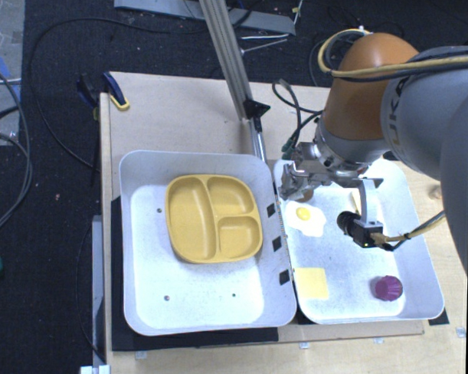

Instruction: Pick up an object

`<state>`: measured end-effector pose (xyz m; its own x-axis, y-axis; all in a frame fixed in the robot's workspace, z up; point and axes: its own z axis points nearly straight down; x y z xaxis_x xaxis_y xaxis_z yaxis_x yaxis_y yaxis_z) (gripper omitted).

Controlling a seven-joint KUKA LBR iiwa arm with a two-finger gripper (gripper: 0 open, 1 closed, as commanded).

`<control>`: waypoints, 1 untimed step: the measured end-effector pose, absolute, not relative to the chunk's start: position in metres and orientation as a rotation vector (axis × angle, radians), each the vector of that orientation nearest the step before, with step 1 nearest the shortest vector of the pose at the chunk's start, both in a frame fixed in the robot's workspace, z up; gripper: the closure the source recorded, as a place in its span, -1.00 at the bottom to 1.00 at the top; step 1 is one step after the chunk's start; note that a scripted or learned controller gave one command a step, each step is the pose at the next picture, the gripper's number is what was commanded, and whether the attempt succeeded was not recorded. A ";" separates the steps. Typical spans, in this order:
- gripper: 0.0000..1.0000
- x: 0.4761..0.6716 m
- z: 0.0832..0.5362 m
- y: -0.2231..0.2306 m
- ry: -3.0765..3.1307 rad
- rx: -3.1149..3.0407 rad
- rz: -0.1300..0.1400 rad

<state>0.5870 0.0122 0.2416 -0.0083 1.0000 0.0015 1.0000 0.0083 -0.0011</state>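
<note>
Nearest the camera in the right bin (414,307), a purple ball-like toy (387,287) sits by the front right corner, with a flat yellow square resembling a cheese slice (313,282) well to its left, near the wall shared with the left bin (138,294). Farther back, a toy fried egg (305,218) lies close to that same wall, and a pale yellow strip (355,202) shows to its right, partly covered by the arm. In the left bin, a yellow divided plate (214,218) with three compartments rests toward the rear centre. Over the right bin's back half hangs the gripper (299,188), just behind the egg and seemingly above its far edge; contact cannot be confirmed. Its fingers are dark, small and merged with wrist hardware, so whether they stand apart or together cannot be told, and nothing is visibly between them. The grey arm (443,113) and its orange band (368,87) hide the bin's rear right corner. A slanted metal pole (231,59) crosses behind the bins, and black cables (45,122) trail over the dark floor beyond.
</note>
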 end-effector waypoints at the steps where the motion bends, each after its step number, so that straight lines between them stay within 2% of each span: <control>1: 1.00 0.603 0.244 0.060 -2.231 -2.213 -0.004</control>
